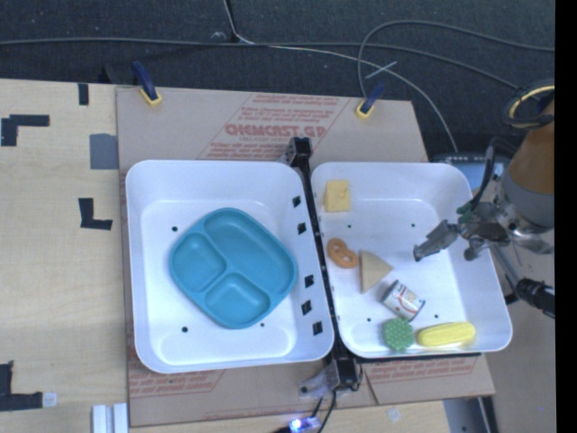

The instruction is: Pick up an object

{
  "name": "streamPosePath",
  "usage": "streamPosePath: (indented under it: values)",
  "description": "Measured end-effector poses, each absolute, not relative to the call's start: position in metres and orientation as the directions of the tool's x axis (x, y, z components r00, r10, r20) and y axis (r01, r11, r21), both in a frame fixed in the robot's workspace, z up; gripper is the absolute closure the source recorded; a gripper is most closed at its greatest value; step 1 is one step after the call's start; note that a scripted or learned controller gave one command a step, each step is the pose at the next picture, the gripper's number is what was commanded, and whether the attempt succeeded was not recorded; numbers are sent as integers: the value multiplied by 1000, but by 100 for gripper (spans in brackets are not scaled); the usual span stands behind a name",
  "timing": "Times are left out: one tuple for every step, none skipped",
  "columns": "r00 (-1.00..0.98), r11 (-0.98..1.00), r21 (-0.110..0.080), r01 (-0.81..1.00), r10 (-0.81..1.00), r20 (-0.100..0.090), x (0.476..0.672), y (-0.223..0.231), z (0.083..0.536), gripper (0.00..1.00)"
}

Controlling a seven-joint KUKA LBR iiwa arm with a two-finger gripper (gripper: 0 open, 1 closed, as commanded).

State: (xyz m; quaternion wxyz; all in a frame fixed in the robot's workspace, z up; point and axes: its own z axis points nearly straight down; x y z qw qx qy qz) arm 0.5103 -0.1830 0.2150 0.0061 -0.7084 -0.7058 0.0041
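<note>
Camera view: right bin (451,183) contents — cheese wedge (373,270) central; pretzel (342,253) left, can (402,300) below-right, yellow block (337,196) above, corn (445,335) and green piece (398,335) below. Gripper (448,244) right of wedge, fingers spread, empty.

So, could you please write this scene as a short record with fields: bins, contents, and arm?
left bin: holds a blue divided plate
right bin: holds a yellow cube, orange ring, beige wedge, small can, green ball, yellow corn
arm: enters from the right
end effector: over the right bin's right side, holding nothing
</note>
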Motion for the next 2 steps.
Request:
streamPosePath:
  values:
    - [-1,1,-1,1000,1000,0,513,-183,222,0]
    - [0,0,-7,1000,1000,1,510,-182,158,0]
